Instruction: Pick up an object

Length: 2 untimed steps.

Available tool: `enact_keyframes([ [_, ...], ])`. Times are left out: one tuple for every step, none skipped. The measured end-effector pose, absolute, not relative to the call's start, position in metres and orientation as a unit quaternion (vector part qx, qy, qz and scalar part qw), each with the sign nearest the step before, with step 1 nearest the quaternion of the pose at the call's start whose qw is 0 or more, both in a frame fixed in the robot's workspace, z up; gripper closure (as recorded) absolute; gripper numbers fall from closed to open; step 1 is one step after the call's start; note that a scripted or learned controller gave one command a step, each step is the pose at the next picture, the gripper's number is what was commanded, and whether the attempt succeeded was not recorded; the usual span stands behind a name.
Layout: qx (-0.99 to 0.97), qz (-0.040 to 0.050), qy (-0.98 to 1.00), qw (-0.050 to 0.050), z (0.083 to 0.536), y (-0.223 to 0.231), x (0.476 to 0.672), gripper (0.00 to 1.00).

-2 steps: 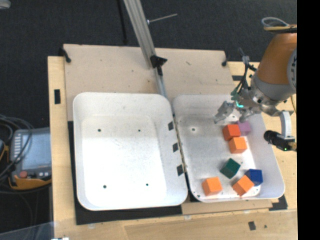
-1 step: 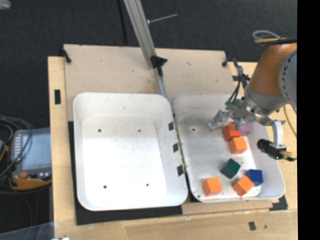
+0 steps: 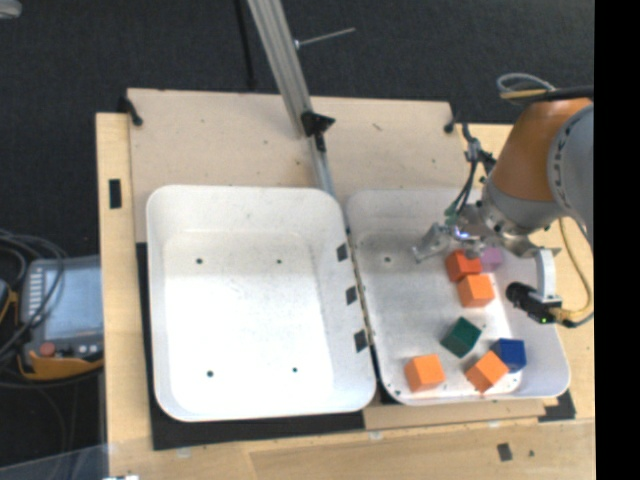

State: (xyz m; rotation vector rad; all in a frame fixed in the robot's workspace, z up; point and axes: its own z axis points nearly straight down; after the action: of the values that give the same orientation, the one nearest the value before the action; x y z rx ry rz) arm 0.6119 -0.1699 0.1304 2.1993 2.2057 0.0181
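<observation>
Two shallow white bins sit side by side on a wooden bench. The left bin shows a bare white floor with a few dark specks. The right bin holds all the loose blocks.

The arm reaches in from the right, its orange band above the wrist, and hangs over the far right part of the right bin. The gripper points down and to the left, low over the bin floor just beyond the nearest blocks. Whether it is open or closed cannot be told from this slant — the tool is small and partly blurred, and nothing can be made out between its tips.

Just beside the gripper, on its near side, lies a dark orange block, and a pink block peeps out to its right, partly under the wrist. Touching the dark orange block on the near side is a lighter orange block. Nearer still sits a green block, tilted. Along the near edge of the bin are an orange block on the left, another orange block to its right, and a blue block touching that one.

A metal post slants up from between the bins toward the far side — a small screen with cables stands off the bench at the left.
</observation>
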Motion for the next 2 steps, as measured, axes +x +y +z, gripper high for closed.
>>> enact_keyframes([
  [0.707,0.0058,0.707,0.013,0.127,-0.1706,0.6128,0.0],
  [0.707,0.0074,0.707,0.016,0.1367,-0.1717,0.6142,1.0],
])
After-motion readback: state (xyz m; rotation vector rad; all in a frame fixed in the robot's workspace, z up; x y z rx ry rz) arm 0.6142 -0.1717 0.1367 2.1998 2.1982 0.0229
